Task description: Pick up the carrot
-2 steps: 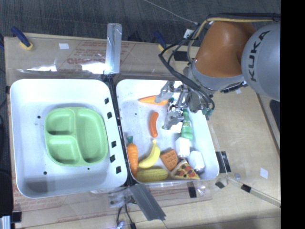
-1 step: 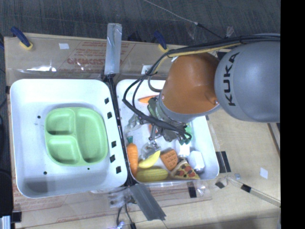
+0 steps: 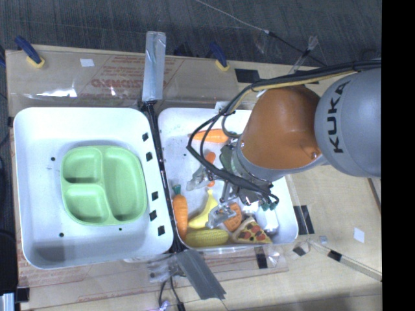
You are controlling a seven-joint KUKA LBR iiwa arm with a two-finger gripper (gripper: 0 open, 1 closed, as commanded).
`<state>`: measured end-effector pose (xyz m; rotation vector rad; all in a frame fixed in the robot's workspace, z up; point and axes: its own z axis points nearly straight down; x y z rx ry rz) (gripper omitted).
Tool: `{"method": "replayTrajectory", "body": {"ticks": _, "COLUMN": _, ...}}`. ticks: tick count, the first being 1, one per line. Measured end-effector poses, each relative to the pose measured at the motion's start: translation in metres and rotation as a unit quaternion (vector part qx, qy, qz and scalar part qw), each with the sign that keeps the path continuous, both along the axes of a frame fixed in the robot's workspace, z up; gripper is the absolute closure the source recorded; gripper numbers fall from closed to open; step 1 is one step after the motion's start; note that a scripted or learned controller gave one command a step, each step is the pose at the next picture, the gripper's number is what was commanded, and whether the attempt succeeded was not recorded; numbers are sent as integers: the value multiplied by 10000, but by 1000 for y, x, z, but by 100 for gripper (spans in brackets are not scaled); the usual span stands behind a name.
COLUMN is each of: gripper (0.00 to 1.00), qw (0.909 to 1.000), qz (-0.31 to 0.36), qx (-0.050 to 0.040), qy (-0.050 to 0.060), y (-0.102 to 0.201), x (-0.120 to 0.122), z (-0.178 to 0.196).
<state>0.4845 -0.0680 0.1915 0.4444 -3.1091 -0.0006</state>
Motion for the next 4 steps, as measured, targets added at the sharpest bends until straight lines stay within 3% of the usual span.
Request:
{"method": "replayTrajectory", "body": {"ticks": 2, "gripper": 0, "qw": 9999, "qz": -167, "qx": 4, "qy": 16, "y": -73, "x": 13, "z": -62}}
{"method": "replayTrajectory", "body": {"ticks": 3, "gripper": 0, "qw": 9978, "qz": -661, "qx": 6, "qy": -2, "y": -29, "x": 63, "z": -101}}
{"method": "replayTrajectory", "body": {"ticks": 4, "gripper": 0, "qw": 9869, "qz": -1612, "qx": 0, "qy": -39, "y": -31, "x": 14, "z": -99}}
